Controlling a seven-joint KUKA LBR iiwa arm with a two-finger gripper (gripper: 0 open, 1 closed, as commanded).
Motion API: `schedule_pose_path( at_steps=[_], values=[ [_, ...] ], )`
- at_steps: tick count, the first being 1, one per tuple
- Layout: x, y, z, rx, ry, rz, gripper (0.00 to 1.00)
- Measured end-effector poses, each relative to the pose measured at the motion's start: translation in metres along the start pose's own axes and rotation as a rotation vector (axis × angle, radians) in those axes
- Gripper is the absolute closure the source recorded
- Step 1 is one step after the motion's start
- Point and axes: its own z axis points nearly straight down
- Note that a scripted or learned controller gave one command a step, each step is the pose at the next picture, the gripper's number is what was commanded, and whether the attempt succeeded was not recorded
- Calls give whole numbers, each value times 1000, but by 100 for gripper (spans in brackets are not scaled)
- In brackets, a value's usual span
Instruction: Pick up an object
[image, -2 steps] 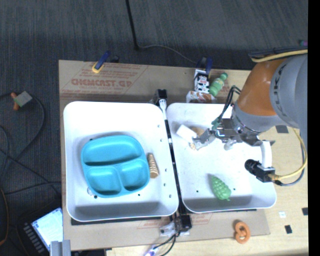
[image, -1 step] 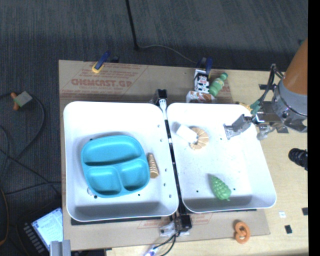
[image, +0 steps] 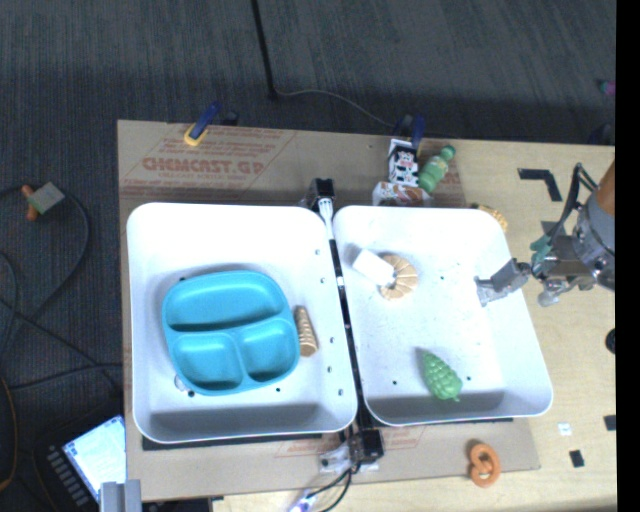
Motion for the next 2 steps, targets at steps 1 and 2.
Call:
schedule_pose_path(
  at_steps=[1,2],
  values=[
    [-10,1,13,0,0,0,0],
    [-10,1,13,1,0,-1,0]
  ],
)
